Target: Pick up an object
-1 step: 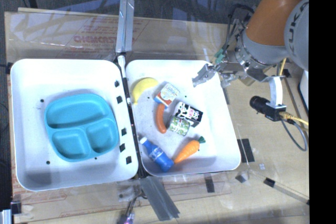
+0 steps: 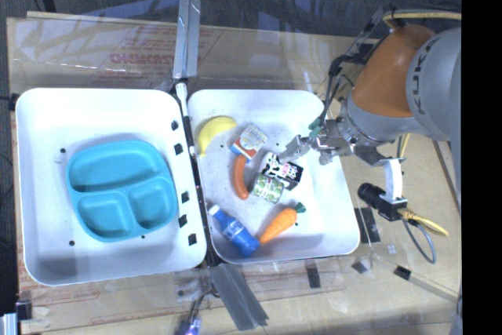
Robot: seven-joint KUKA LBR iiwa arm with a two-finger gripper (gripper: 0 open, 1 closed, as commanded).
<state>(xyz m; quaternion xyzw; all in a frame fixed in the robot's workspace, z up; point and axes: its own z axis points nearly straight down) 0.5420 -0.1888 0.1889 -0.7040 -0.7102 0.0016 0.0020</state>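
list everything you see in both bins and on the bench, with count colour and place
shallow plastic bins: 2, white, side by side on the bench
divided plastic tray: 1, light blue, in the left bin
toy banana: 1, yellow, right bin, upper left
toy sausage: 1, orange-red, right bin, centre
small packet: 1, white with orange and green print, right of the banana
small carton: 1, black and white, right bin, centre
small can: 1, green and white label, just below the carton
toy carrot: 1, orange with green top, right bin, lower part
plastic bottle: 1, blue, right bin, lower left
robot arm: 1, grey with orange band, from the right
claw: 1, metal, above the right bin beside the carton
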